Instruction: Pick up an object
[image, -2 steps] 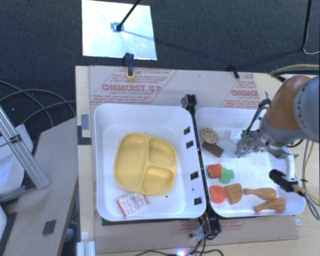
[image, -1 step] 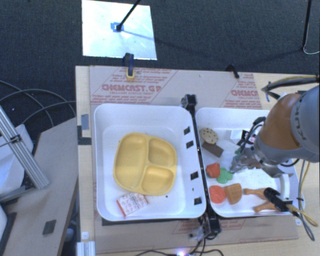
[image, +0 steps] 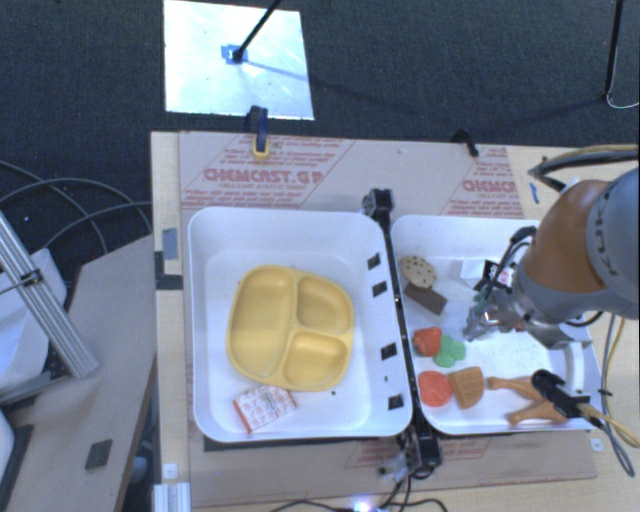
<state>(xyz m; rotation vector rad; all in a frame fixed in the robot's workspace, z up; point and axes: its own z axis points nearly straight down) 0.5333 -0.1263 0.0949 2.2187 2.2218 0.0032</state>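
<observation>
From my seat I see the gripper (image: 478, 322) low over the right bin (image: 455, 228), just to the right of a small cluster of toy food, and I cannot tell from this angle what state it is in, since the metal tip is a small glinting shape against the white floor. Nothing is visibly in its grasp. The nearest candidates are the green piece (image: 450, 351) and the red piece (image: 427, 340) touching it, both just left of and below the tip; further toward the front wall lie an orange-red round piece (image: 434, 387) and a tan cracker-like piece (image: 467, 386), with a wooden-handled tool (image: 535, 394) beside them. A cookie (image: 417, 268) and a brown block (image: 425, 297) sit near the divider. I judge the step in hand to be the approach to a grasp. To do it well I would aim for the green piece, centre over it, and descend straight so the red neighbour is not nudged along. The left bin (image: 215, 230) holds a yellow divided plate (image: 290, 326) and a small packet (image: 264, 406), well apart from the action.
</observation>
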